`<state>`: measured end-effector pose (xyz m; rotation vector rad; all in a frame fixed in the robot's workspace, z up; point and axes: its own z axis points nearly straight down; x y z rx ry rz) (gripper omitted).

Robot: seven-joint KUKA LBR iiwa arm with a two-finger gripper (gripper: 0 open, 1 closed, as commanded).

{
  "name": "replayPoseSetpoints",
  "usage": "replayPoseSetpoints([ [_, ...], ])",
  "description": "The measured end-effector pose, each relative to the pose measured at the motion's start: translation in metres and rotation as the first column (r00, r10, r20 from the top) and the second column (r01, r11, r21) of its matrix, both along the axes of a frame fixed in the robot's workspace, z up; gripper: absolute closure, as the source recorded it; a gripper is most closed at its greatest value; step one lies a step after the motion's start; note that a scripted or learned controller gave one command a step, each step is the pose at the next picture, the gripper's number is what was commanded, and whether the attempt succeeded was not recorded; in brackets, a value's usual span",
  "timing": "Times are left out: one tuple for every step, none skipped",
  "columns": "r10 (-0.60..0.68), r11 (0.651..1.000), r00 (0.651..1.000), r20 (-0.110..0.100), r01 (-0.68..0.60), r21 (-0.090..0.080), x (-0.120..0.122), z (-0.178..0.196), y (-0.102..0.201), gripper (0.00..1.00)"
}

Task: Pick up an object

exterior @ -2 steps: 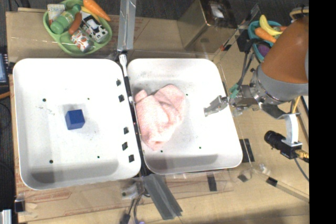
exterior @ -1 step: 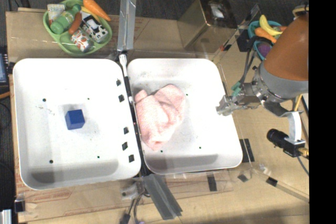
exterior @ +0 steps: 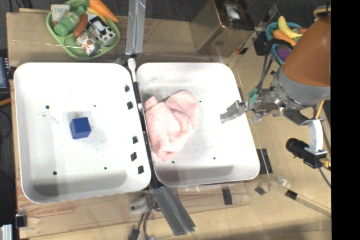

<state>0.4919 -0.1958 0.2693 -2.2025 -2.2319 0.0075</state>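
A crumpled pink cloth (exterior: 171, 120) lies in the left half of the right bin (exterior: 197, 168). A small blue cube (exterior: 80, 127) sits in the left bin (exterior: 34, 177), left of its middle. My gripper (exterior: 232, 112) hangs over the right side of the right bin, to the right of the cloth and apart from it. Nothing shows between its grey fingertips.
A green bowl (exterior: 63, 46) of toy food stands behind the left bin. A brown box (exterior: 216, 25) sits behind the right bin. A second bowl with toy bananas (exterior: 287, 28) is at the far right. A metal divider (exterior: 135, 19) runs between the bins.
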Motion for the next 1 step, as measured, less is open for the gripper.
replayPoseSetpoints([
  [-0.081,0.997,0.997,0.000,0.081,0.000,0.0749,-0.1469,0.0228,0.00],
])
